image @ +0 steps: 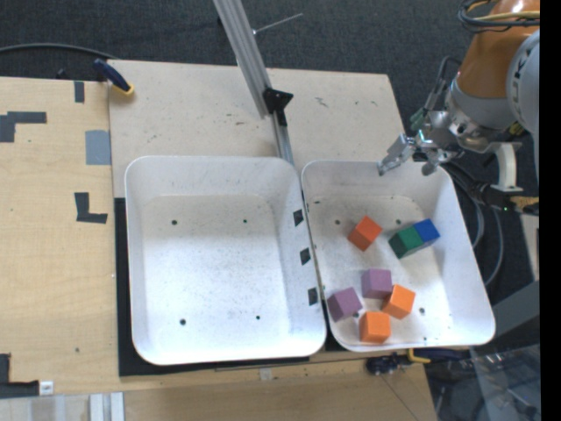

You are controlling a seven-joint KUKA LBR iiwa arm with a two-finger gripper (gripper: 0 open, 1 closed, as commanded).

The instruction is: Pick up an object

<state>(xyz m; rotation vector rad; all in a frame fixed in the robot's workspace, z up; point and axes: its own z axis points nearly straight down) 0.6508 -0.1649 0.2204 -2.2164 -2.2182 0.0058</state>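
Note:
Several small blocks lie in the right bin (pixel 463 251). An orange block (pixel 365 232) sits near its middle, with a green block (pixel 405 241) and a blue block (pixel 426 230) touching each other to its right. Toward the front edge are two purple blocks (pixel 378 282) (pixel 344 303) and two more orange blocks (pixel 400 301) (pixel 375 326). My gripper (pixel 410 162) hangs above the bin's far rim, well back from the blocks. It is open, with nothing between its fingers.
The left bin (pixel 210 261) stands beside the right one, and their rims meet at the centre. A slanted metal rail (pixel 250 55) runs down from the top to the bins' junction. Cables (pixel 495 226) hang beside the right bin.

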